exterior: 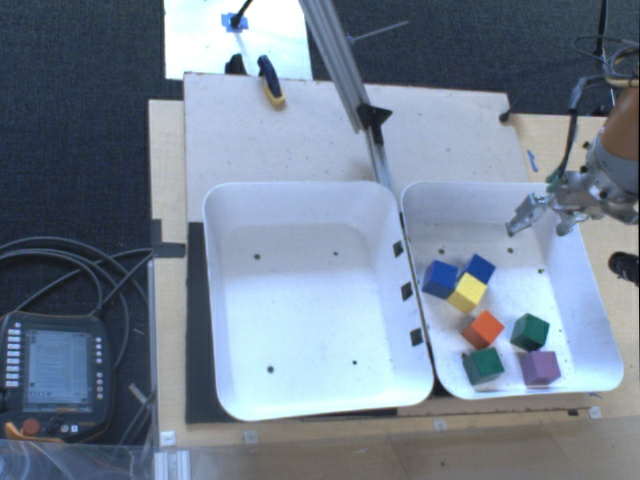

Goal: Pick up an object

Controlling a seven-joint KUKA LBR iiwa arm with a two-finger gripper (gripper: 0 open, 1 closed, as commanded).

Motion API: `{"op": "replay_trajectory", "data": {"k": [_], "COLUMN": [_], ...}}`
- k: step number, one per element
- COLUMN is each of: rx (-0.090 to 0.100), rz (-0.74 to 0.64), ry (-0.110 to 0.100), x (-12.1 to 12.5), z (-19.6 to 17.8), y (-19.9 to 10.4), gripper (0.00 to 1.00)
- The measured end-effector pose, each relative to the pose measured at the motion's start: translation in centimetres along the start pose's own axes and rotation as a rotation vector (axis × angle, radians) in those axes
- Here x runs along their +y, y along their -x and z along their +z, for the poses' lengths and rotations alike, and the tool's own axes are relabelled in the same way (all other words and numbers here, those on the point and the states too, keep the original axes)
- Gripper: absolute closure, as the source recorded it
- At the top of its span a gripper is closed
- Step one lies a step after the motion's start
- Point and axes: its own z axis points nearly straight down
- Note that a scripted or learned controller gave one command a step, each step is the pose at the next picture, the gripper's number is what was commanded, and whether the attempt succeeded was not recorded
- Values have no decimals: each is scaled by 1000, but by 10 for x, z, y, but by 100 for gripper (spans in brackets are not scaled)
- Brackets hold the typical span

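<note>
The tool (540,218) hangs with fingers apart, holding nothing, over the right bin (590,308); it should drop straight onto the lone purple cube (540,367)

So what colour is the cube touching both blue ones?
Yellow, seen in the camera view.

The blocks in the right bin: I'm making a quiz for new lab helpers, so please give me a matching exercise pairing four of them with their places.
Things:
1. purple block
2. yellow block
3. orange block
4. gripper

Places:
A. between the two blue blocks
B. over the right bin's far right part, apart from the blocks
C. near corner, right of a green block
D. middle of the cluster, just behind the nearer green block

Pairs: 1-C, 2-A, 3-D, 4-B
</note>
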Motion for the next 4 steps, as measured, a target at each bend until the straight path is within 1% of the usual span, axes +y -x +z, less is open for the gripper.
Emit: {"op": "replay_trajectory", "data": {"k": [1, 2, 3, 4], "rx": [1, -2, -2, -2], "rz": [0, 0, -2, -2], "ry": [-1, 6, 8, 9], "x": [-8, -6, -5, -3], "z": [54, 85, 72, 28], "y": [-7, -7, -7, -6], "gripper": [0, 0, 100, 100]}}
